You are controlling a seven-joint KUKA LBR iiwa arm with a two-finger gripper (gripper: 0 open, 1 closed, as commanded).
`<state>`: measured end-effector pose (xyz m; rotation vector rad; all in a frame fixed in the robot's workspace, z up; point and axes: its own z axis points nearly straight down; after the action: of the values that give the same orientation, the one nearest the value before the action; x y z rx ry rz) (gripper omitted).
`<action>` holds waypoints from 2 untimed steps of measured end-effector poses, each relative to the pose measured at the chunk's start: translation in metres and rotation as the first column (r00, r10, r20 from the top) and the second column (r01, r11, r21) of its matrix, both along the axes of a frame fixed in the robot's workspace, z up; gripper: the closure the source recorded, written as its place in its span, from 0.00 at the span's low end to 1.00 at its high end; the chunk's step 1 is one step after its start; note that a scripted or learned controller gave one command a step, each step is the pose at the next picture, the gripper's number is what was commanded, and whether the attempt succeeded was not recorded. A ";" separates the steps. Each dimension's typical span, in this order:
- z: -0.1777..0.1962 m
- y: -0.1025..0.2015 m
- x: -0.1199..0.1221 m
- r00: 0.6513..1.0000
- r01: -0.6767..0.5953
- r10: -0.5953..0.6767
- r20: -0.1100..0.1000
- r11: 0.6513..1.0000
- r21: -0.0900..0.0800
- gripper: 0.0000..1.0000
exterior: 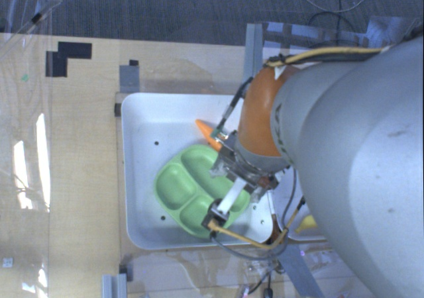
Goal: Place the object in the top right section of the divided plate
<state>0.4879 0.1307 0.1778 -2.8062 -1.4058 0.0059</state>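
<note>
One gripper point(218, 216) low over the green divided plate point(175, 184); its grip cannot be told.
Beyond, the orange object point(206, 130) lies against the plate's far rim; approach it squarely, grasping mid-body.

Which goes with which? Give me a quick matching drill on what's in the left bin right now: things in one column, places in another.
Things:
1. green divided plate
2. orange carrot-like object
3. gripper
4. white bin

Places:
A. over the plate's lower right part
B. on the wooden bench
C. on the bin floor
D. beside the plate's upper edge

Pairs: 1-C, 2-D, 3-A, 4-B
</note>
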 end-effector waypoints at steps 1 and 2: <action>-0.076 0.027 0.011 0.997 0.075 -0.075 0.018 0.997 0.000 0.00; -0.070 0.045 0.002 0.998 0.060 -0.059 0.014 0.998 -0.008 0.00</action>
<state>0.4901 0.1758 0.1081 -2.8588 -1.3271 -0.0081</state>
